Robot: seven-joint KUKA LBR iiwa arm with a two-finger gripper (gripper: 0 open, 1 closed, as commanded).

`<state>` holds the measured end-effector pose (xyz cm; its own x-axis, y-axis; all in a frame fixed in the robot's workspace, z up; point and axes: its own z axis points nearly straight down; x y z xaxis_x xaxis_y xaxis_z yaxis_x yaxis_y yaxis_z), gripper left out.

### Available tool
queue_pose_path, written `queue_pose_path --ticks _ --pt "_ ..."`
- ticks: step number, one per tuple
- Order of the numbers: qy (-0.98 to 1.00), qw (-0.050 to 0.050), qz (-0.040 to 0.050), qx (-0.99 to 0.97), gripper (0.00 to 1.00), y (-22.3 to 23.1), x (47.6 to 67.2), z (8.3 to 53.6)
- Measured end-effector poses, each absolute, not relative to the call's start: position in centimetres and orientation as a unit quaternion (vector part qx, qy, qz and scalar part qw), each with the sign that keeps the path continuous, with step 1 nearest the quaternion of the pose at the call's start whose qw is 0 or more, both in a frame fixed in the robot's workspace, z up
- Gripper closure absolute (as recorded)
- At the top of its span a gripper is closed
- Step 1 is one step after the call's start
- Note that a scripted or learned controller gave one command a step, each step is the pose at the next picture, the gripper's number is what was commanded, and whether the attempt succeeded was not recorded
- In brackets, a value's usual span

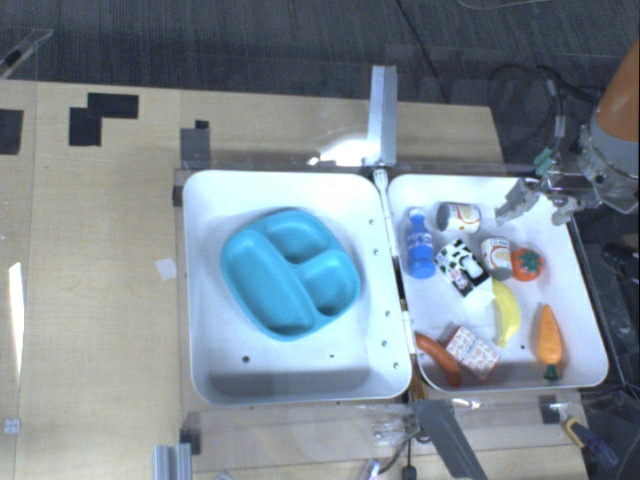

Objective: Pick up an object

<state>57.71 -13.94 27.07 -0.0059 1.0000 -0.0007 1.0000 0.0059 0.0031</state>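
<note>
The right bin [585,313] holds several small objects: a blue bottle [420,245], a tin can [458,216] lying on its side, a black-and-white toy [459,266], a small jar [497,256], a red tomato [527,263], a banana [507,311], a carrot [547,336], a checked box [472,350] and a red sausage [437,354]. My gripper [540,204] hovers over the bin's far right corner, just right of the can. It is open, with nothing between its fingers [516,200].
The left bin [215,358] holds a blue divided plate [290,271]. A metal post [383,118] rises behind the wall between the bins. Cables lie on the dark floor at the back right.
</note>
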Motion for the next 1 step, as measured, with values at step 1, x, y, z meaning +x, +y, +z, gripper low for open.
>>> queue_pose_path --ticks 1 --pt "0.745 0.002 0.0017 0.667 0.00 -10.62 60.43 9.42"
